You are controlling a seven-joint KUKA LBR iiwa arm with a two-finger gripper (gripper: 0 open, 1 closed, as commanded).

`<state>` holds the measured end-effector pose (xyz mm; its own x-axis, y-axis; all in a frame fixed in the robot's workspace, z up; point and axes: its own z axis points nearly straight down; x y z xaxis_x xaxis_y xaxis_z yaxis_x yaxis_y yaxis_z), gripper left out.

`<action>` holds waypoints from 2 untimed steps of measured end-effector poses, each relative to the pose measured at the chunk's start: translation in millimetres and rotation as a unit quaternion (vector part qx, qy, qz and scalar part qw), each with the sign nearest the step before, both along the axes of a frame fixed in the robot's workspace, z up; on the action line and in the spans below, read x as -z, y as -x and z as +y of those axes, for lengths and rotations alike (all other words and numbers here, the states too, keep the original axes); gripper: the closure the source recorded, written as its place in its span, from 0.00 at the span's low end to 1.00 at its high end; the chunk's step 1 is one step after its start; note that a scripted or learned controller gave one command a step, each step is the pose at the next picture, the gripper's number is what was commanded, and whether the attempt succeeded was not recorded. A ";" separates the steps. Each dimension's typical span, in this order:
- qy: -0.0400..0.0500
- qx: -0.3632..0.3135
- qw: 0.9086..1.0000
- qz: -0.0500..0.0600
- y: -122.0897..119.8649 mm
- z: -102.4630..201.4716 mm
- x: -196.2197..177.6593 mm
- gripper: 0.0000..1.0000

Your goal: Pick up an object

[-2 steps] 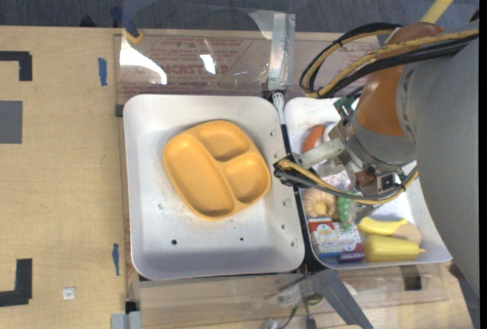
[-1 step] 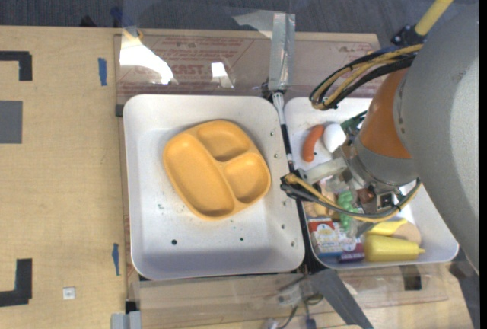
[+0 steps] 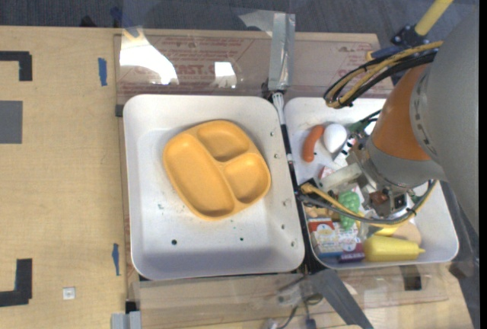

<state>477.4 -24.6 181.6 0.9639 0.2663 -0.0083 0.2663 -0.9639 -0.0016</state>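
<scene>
Arm low over right bin (image 3: 449, 240), tool (image 3: 364, 194) state cannot tell, amid clutter near green item (image 3: 348, 202); best drop straight on one item, avoid box (image 3: 332, 237) at front edge.

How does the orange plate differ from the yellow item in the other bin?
The plate is orange, wide and rounded with three compartments; the yellow item is paler yellow, long and narrow. The plate lies alone in the left bin; the yellow item sits among clutter in the right bin, by the near edge, below the arm. The plate is much larger. Both look like smooth plastic.
</scene>
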 end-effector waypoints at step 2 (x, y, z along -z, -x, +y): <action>0.001 0.038 0.999 -0.002 -122.6 -3.0 0.6 0.00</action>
<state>600.0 -27.6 181.0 0.9814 0.1921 -0.0049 0.1921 -0.9814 0.0003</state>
